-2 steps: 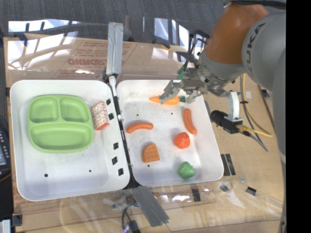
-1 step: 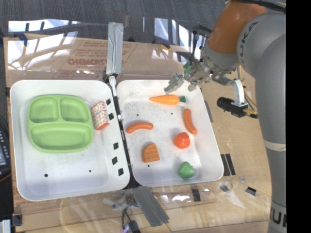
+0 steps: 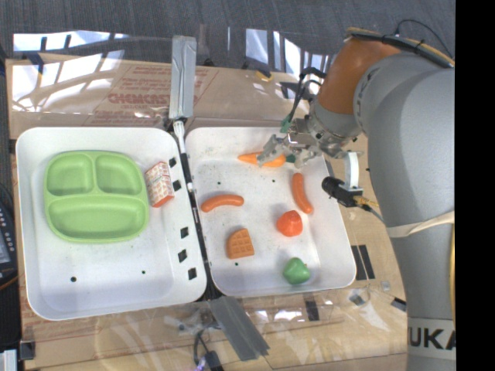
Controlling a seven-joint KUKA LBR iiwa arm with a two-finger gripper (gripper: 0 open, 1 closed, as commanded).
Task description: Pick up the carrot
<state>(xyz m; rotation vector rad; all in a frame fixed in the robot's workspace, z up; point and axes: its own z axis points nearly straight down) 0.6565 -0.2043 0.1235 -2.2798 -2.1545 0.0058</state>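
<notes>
Camera view:
Carrot (image 3: 257, 159): top of the right bin (image 3: 325, 280), lying left to right, tip pointing left.
Claw (image 3: 280, 151): right over the carrot's fat end, touching or almost.
Claw state: can't tell.

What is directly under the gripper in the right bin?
The carrot lies on the right bin floor under the gripper. Its orange tip pokes out leftward; the gripper covers the other end, so any contact is hidden.
</notes>
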